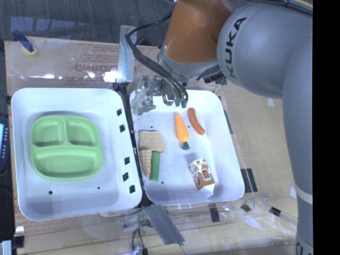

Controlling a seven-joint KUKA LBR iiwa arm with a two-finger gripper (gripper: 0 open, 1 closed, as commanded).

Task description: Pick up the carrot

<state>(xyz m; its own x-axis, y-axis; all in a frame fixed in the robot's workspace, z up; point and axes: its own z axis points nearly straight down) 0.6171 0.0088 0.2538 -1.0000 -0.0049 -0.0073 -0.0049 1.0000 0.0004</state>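
Note:
The carrot (181,129), orange with a small green end, lies lengthwise in the upper middle of the right bin (227,163). My gripper (159,95) hangs over the bin's far left corner, above and to the left of the carrot and apart from it. Its metal fingers point down toward the bin floor with nothing seen between them. The grey arm with its orange band comes in from the upper right and hides the bin's back rim.
A sausage (196,121) lies just right of the carrot. A slice of bread (151,141), a waffle piece and a green stick (155,166) sit to the left, a small carton (202,175) near the front. The left bin (21,190) holds a green divided plate (66,146).

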